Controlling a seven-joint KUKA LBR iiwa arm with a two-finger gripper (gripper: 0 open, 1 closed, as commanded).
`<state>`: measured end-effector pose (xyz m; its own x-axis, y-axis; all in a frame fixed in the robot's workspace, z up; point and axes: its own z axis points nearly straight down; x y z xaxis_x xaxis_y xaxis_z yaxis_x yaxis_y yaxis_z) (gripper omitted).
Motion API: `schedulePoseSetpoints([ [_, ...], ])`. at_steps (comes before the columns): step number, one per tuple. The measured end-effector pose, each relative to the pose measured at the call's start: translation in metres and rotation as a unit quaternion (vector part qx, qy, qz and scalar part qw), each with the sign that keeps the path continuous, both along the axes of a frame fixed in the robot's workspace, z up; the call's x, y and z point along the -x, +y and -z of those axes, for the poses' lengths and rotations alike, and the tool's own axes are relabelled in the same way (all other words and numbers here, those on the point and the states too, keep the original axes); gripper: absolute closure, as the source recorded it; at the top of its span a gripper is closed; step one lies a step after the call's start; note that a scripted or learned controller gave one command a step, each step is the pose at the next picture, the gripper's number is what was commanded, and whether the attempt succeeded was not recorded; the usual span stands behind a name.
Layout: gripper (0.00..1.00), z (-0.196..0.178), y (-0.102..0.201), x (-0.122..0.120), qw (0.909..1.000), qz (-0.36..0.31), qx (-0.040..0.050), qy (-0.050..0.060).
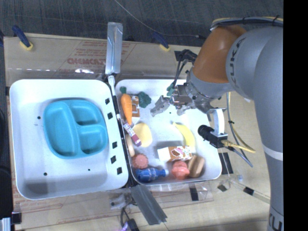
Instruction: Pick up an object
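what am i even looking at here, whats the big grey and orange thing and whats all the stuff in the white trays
The big grey and orange thing is a robot arm, coming in from the right of the picture. At its end is a small two-finger gripper, the part that picks things up. The picture comes from one fixed camera above the bench, looking down at a slant.

On the bench are two shallow white bins side by side. The left bin holds a blue divided plate. The right bin holds toy foods: a carrot, a banana, a green broccoli-like piece, a blue bottle, a small printed box and a few others.

The gripper hangs above the upper part of the right bin. Nothing appears between its fingers, so it seems to hold nothing.
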<state>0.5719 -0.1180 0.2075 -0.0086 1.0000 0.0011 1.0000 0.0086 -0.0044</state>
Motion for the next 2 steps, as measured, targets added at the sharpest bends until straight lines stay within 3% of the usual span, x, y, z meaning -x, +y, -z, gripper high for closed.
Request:
schedulePoseSetpoints([
  [1,0.00,0.024,-0.070,0.052,0.9999,0.015,0.0013,0.000],
  [2,0.00,0.080,-0.034,-0.003,0.9962,0.087,0.0001,0.001],
])
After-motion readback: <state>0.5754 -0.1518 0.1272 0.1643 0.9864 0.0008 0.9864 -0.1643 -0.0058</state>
